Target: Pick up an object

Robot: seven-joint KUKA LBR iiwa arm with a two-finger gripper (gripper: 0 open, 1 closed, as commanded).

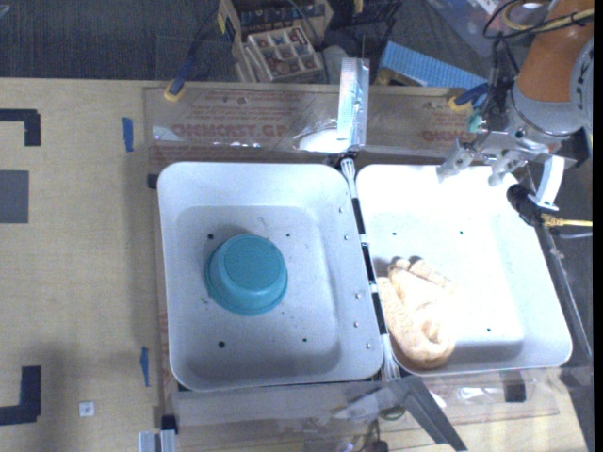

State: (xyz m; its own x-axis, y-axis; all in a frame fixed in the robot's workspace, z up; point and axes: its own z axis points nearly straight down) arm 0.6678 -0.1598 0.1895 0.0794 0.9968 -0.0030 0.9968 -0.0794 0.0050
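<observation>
Because the gripper (479, 161) hangs over the far right corner of the right bin (471, 229), well apart from anything it could take, the main risk is a long travel that ends in a bad place. Its two fingers stand spread apart, with nothing between them.

Going from the large things to the small: the left bin (188, 205) holds a teal bowl (247, 272) that lies upside down near the middle of its floor. This bowl looks smooth and round, and its base is rather wide, so I judge that the fingers could slide off its sloping side if they close from above.

In the right bin, a tan soft object (417, 311) lies at the near left corner, touching the left wall. It looks like a plush or cloth thing, lumpy and curved, pale beige with a darker lower edge; what exactly it is, I cannot tell. It seems easier to pinch, but because it is pressed to the wall, one finger may hit the rim or the divider between the bins, and the grasp may take only a loose fold.
</observation>
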